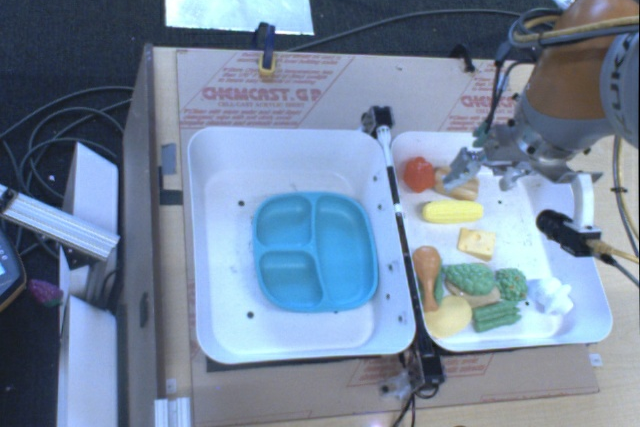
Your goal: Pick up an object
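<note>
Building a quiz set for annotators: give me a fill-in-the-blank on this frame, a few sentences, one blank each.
1. The blue divided plate lies in the ____ bin.
2. The plate has ____ compartments.
3. The gripper hangs over the right bin, beside the ____ tomato.
4. The corn cob is ____ in colour.

Missing words: left; three; red; yellow

Blue tray (315,250) in left bin (215,215); toy food (470,265) in right bin (590,315).

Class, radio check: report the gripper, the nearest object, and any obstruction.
Gripper low over right bin, holding nothing seen. Nearest: tomato and corn. Cheese apart, nothing stacked on them.
</note>
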`<state>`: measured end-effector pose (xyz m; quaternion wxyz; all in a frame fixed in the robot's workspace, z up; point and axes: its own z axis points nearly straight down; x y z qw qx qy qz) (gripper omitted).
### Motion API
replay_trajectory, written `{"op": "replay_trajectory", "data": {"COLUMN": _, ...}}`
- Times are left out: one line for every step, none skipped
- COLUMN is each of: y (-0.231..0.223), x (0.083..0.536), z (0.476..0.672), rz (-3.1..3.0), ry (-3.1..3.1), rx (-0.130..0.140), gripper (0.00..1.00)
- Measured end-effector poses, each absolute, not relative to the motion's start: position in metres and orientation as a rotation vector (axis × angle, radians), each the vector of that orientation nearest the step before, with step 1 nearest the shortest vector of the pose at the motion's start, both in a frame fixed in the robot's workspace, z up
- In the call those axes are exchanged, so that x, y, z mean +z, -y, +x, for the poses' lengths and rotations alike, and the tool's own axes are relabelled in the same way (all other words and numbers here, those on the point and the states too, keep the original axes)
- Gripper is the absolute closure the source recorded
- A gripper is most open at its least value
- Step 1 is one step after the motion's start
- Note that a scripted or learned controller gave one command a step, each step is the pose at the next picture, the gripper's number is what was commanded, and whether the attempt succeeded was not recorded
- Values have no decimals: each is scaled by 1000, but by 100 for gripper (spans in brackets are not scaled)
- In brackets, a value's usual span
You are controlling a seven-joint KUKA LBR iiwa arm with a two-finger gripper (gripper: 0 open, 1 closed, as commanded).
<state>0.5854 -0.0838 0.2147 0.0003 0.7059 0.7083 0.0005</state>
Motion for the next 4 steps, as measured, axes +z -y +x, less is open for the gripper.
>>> {"op": "replay_trajectory", "data": {"y": 98, "x": 156, "z": 597, "rz": 2220, "ry": -2222, "rx": 0, "gripper": 0}}
{"op": "replay_trajectory", "data": {"y": 87, "x": 92, "z": 598, "rz": 2206, "ry": -2209, "rx": 13, "gripper": 0}}
{"op": "replay_trajectory", "data": {"y": 87, "x": 106, "z": 601, "rz": 2201, "ry": -2205, "rx": 20, "gripper": 100}}
{"op": "replay_trajectory", "data": {"y": 38, "x": 185, "z": 563, "rz": 2216, "ry": -2224, "rx": 4, "gripper": 100}}
